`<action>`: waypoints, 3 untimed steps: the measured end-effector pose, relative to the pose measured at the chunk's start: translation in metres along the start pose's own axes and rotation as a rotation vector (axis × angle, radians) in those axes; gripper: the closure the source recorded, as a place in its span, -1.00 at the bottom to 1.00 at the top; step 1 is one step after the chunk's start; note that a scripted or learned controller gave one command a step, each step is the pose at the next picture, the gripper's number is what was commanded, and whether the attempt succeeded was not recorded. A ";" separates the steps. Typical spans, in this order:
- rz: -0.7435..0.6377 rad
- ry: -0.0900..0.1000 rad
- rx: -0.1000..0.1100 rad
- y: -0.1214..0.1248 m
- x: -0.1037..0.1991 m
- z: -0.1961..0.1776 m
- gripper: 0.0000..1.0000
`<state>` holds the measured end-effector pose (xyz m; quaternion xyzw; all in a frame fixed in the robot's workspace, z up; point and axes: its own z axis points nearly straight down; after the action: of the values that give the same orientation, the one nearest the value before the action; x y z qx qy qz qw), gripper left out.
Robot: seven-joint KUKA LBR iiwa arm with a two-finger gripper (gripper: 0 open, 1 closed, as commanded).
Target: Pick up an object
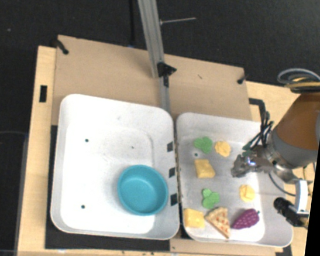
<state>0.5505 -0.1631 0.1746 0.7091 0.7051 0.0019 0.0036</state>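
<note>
The grey arm reaches in from the right, its gripper point(241, 166) pointing down and leftward

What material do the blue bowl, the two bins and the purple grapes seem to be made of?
Blue bowl: likely plastic, smooth and matte; the colour is even, without glaze shine.
Left bin and right bin: probably moulded plastic, white, with rounded corners and a faint sheen.
Purple grapes: seemingly a toy of plastic or rubber; bumpy, one flat colour. Too small to say more.

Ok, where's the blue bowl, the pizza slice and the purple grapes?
blue bowl point(141, 189): camera view, inside bottom.
pizza slice point(218, 220): camera view, middle of topping.
purple grapes point(246, 219): camera view, middle of bunch.
</note>
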 end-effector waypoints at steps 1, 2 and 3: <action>-0.008 0.000 0.000 0.002 -0.002 -0.047 1.00; -0.013 0.003 0.005 0.001 0.050 -0.045 1.00; -0.014 0.004 0.004 0.015 0.105 -0.058 1.00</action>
<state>0.5656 -0.0581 0.2324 0.7041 0.7101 0.0018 0.0007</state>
